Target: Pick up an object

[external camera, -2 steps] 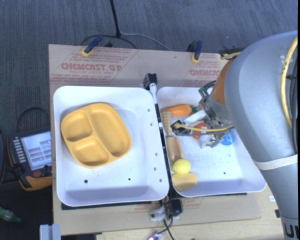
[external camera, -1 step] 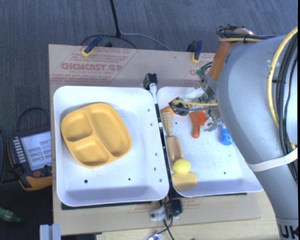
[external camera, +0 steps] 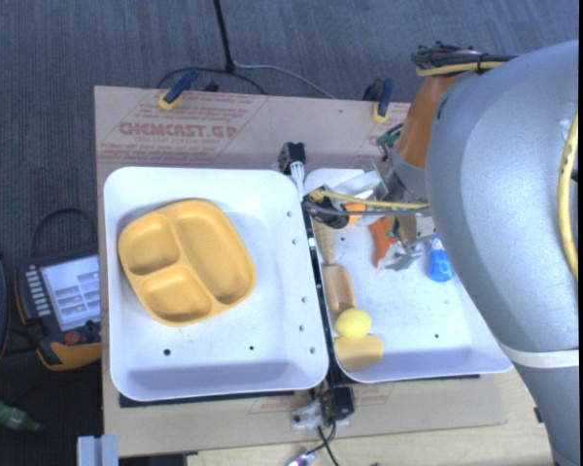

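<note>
My gripper [external camera: 402,253] hangs low over the back half of the right bin [external camera: 437,343], under the orange-banded wrist. Just left of it, close to or touching it, lies an orange piece [external camera: 380,242]. A small blue object [external camera: 439,263] lies just to its right. Along the bin's left wall there is a tan cylinder [external camera: 337,284], then a yellow ball [external camera: 353,322], then a tan block [external camera: 361,350] at the front. The big grey arm hides the right side of this bin.
The left bin [external camera: 272,357] holds a yellow divided plate [external camera: 183,258] in its left half. The cardboard-covered bench [external camera: 175,129] extends behind both bins, with clamps at its far edge. A cable runs across the floor beyond.
</note>
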Controlling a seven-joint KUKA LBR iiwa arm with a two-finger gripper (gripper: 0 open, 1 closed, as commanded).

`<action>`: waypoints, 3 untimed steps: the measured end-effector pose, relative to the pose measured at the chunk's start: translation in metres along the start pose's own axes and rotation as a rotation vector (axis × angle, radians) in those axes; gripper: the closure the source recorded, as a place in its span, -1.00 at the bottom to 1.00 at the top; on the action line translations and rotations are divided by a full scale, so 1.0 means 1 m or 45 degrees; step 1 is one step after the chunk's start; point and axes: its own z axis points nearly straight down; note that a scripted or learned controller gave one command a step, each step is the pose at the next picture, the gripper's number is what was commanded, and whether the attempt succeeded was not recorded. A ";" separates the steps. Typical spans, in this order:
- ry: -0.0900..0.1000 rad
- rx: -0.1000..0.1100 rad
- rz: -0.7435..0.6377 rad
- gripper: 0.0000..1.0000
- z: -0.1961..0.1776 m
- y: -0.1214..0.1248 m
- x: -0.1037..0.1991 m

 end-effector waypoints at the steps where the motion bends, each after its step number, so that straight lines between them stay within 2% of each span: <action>1: 0.000 0.001 0.003 -1.00 0.000 -0.028 0.029; 2: 0.000 0.000 -0.558 -1.00 0.000 -0.075 -0.013; 3: 0.000 -0.002 -0.629 -1.00 0.000 -0.052 0.045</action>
